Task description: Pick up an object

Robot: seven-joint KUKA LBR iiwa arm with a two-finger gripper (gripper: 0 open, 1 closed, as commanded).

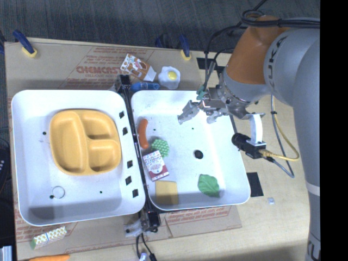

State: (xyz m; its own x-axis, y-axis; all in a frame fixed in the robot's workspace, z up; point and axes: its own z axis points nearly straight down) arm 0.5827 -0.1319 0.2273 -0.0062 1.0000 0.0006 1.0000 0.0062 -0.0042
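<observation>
Candidate items for picking are listed in the right bin: an orange sausage-shaped piece lying along the left wall, judged light, smooth and somewhat slippery, best taken across its narrow middle; a small green knobbly piece just beside it, judged light and rigid; a flat red-and-white packet below these, judged thin and hard to lift from the bin floor unless taken by an edge; a tan block near the front wall, judged stiff or spongy, with parallel sides well suited to a pinch; and a green leaf-like piece toward the front right, judged soft and low. A dark round spot is noted on the bin floor between them. The claw is held above the bin's rear part, well apart from all items, with nothing between its fingers; whether they are spread or closed cannot be told. The sausage, green piece and packet are crowded together against the wall, which is judged to hinder finger entry; the block and leaf stand freer. In the left bin a yellow divided tray is recorded. On the desk behind the bins, a small printed packet, a blue item and a yellow-and-white piece are noted.
</observation>
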